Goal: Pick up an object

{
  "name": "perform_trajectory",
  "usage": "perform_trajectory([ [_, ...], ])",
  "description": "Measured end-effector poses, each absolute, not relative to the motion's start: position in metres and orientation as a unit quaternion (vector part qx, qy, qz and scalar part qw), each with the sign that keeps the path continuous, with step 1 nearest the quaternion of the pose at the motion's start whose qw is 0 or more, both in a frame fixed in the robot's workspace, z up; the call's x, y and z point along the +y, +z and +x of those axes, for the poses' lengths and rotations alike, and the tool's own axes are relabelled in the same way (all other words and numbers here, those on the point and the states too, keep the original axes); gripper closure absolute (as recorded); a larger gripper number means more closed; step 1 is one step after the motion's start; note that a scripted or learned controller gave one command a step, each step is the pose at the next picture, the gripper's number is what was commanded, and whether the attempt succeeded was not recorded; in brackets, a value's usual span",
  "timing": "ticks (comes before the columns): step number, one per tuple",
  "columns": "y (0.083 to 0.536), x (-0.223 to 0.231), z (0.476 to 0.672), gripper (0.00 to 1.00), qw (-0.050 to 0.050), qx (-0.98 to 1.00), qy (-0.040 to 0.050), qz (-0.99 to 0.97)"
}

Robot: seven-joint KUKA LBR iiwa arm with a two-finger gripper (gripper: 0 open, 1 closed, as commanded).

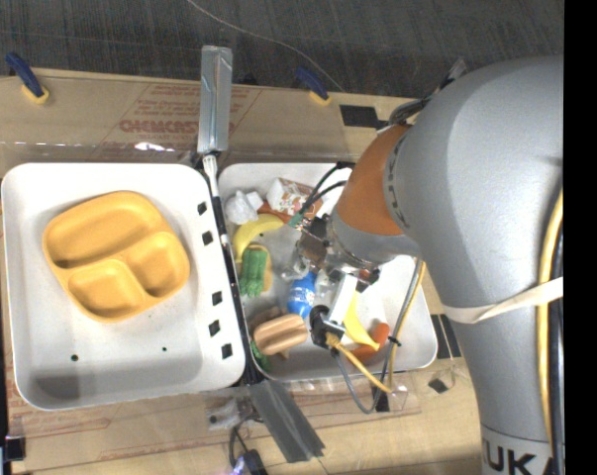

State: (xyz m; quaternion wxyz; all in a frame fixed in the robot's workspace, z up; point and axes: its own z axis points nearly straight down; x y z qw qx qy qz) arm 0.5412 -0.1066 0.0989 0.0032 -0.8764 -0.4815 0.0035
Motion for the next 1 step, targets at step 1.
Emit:
perform_trajectory([
  [1, 0.1569, -0.1036, 0.5151, 1.0, 0.0, -0.5, -0.0004, -0.866],
])
